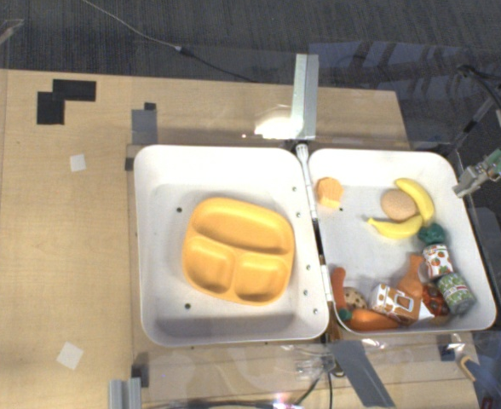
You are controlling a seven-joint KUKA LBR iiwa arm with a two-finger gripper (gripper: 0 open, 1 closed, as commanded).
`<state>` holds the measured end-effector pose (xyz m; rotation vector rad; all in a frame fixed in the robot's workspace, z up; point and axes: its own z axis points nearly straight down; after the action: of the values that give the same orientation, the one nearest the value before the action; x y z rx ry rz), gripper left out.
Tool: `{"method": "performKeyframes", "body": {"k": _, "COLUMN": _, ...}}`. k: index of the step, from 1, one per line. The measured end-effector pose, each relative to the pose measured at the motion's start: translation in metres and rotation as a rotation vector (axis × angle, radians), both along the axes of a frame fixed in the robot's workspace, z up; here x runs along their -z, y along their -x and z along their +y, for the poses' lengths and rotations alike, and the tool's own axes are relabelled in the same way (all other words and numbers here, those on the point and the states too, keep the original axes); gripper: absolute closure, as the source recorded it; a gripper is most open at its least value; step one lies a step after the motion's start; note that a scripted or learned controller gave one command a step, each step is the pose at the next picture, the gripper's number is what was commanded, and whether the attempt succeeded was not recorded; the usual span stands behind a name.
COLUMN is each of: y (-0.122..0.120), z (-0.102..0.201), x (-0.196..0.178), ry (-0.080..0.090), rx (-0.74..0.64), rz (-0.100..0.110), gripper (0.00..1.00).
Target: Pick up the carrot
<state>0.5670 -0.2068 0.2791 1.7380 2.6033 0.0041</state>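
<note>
Camera view: carrot point(371, 319) lying at near edge of right bin point(361, 164), amid clutter beside small carton point(394, 301). Gripper point(489, 170) at far right, outside bin rim, well apart from carrot; jaw state impossible to tell. Yellow tray point(236, 250) in left bin point(161, 228).

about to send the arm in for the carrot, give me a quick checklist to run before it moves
1. Carrot located, front edge of the right bin: ok.
2. Carrot free of clutter: not ok, a small carton lies against it.
3. Gripper over the carrot: not ok, it is at the bin's far right rim.
4. Finger state: cannot tell.
5. Yellow tray out of the way in the left bin: ok.
</note>
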Motion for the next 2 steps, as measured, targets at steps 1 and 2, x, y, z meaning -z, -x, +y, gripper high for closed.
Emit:
{"method": "performKeyframes", "body": {"k": 1, "y": -0.025, "z": 0.003, "x": 0.138, "ry": -0.007, "rx": 0.18, "rz": 0.016, "gripper": 1.0}}
{"method": "performKeyframes", "body": {"k": 2, "y": -0.053, "z": 0.002, "x": 0.058, "ry": -0.004, "rx": 0.265, "rz": -0.003, "gripper": 1.0}}
